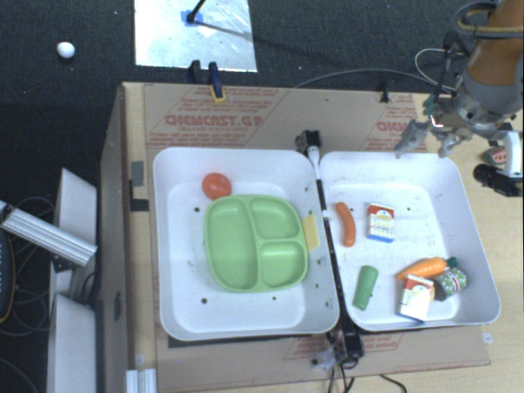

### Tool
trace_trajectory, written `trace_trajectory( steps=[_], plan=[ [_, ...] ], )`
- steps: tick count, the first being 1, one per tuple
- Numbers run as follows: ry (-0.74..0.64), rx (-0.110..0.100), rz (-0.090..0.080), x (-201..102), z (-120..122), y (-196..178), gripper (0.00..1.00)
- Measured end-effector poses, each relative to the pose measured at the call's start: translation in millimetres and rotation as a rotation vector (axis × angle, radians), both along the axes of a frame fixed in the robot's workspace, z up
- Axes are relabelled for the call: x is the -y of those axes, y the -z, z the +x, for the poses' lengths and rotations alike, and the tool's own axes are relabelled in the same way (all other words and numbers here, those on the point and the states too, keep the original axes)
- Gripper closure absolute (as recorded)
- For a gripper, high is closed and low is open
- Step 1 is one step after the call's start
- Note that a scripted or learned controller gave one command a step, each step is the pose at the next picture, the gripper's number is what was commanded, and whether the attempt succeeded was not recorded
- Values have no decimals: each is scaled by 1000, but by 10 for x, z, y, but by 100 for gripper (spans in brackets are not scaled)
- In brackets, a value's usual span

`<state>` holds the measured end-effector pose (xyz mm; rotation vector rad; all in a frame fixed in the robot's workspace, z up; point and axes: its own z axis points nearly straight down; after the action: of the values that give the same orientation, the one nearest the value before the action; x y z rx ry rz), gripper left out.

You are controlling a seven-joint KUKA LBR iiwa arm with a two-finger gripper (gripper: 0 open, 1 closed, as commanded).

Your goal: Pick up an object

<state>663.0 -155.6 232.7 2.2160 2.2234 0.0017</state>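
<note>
My gripper (428, 143) hovers over the far edge of the right bin (467, 219), near its back right corner, open with nothing between its fingers. Below it in that bin lie an orange sausage (347, 223), a small red and white carton (381, 223), a green cylinder (365, 287), a carrot (423, 268), a second carton (416, 298) and a small dark green can (452, 280). All of them rest on the bin floor, apart from the gripper.
The left bin (176, 219) holds a green divided plate (254, 242), a red tomato (216, 185) at its far edge and a yellow piece (311, 232) by the wall between the bins. Cables run behind the bench near the arm.
</note>
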Motion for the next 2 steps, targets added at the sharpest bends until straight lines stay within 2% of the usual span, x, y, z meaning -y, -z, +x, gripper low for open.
trace_trajectory(
  steps=[1, 2],
  plan=[
    [-2, -1, 1, -481, -84, 1485, 0],
    [-2, 0, 1, -667, -38, 1477, 0]
  ],
)
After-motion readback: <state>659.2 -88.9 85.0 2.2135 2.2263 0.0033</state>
